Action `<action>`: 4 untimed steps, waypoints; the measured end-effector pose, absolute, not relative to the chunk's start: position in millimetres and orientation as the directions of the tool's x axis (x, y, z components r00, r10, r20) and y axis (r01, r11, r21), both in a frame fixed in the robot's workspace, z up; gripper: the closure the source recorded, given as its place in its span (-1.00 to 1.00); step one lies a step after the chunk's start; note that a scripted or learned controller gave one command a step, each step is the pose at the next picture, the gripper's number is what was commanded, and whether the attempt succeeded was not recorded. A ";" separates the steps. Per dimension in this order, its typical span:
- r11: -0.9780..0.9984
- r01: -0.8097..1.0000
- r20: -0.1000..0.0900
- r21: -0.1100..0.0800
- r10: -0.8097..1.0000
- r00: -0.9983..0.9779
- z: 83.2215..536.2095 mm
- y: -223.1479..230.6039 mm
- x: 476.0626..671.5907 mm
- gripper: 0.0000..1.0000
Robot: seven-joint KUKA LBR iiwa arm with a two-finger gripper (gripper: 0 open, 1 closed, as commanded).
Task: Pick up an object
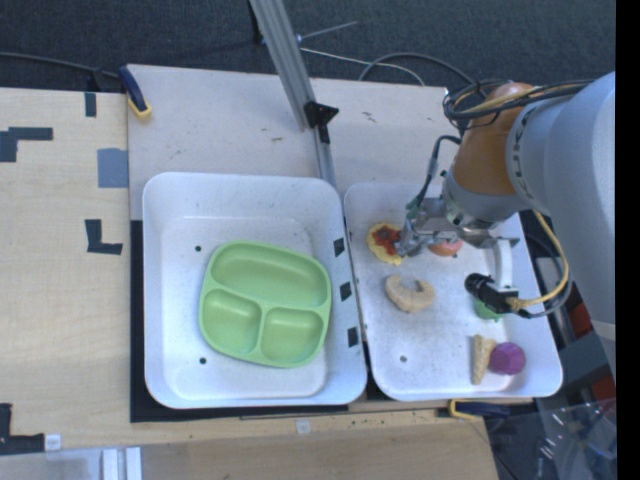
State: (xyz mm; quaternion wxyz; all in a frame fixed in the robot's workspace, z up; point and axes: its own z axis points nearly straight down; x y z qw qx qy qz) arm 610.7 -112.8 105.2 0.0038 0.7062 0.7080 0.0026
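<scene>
My gripper (418, 232) is low in the right bin (440, 383), near its back left part. Its tip sits at the right edge of a yellow and red toy food piece (383, 240) and seems to touch it. A small red-orange piece (446, 249) lies just right of the gripper, partly under the wrist. In front of the gripper lies a beige ring-shaped pastry (409, 294), apart from it. A cone with a purple scoop (498, 358) lies near the bin's front right corner. A green piece (488, 309) is half hidden by a black part of the arm.
The left bin (170, 268) holds a light green divided plate (265, 303). A slanted metal rod (290, 58) runs down to the ridge between the bins. The arm's grey and orange body (520, 158) covers the right bin's back right part. Cables hang beside the wrist.
</scene>
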 end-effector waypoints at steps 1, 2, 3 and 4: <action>0.003 1.000 0.000 0.004 1.000 -0.003 157.9 -101.8 609.6 1.00; 0.001 1.000 -0.001 0.005 1.000 -0.001 217.7 -109.1 607.4 1.00; 0.002 1.000 -0.001 0.004 1.000 -0.002 263.4 -108.8 608.5 1.00; 0.007 1.000 0.001 -0.001 1.000 -0.007 252.3 -51.0 610.7 1.00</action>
